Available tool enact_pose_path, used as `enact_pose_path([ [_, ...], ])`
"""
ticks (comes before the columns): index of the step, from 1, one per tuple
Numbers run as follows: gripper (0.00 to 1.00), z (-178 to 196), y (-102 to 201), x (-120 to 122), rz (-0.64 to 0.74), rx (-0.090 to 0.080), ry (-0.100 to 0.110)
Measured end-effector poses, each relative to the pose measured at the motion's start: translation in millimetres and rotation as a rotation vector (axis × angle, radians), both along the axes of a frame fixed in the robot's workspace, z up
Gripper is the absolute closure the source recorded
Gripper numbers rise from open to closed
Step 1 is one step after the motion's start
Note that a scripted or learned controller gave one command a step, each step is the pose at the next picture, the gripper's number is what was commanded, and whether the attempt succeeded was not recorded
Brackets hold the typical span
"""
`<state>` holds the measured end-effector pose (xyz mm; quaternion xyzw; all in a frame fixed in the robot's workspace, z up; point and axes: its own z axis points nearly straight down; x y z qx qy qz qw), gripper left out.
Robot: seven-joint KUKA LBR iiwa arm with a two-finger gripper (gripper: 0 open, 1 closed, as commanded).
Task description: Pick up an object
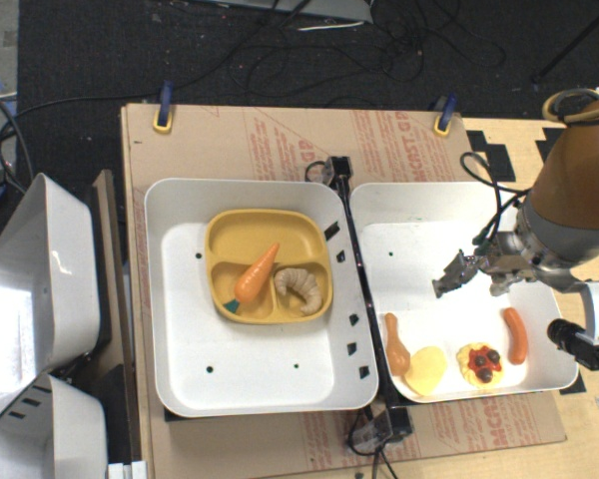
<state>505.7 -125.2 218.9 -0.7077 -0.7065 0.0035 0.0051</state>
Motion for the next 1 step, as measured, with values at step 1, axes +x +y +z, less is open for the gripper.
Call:
enact_pose_path([
  [1, 0.00, 5.3, 0.2, 2.5, 0.003, -0.002, -0.011],
])
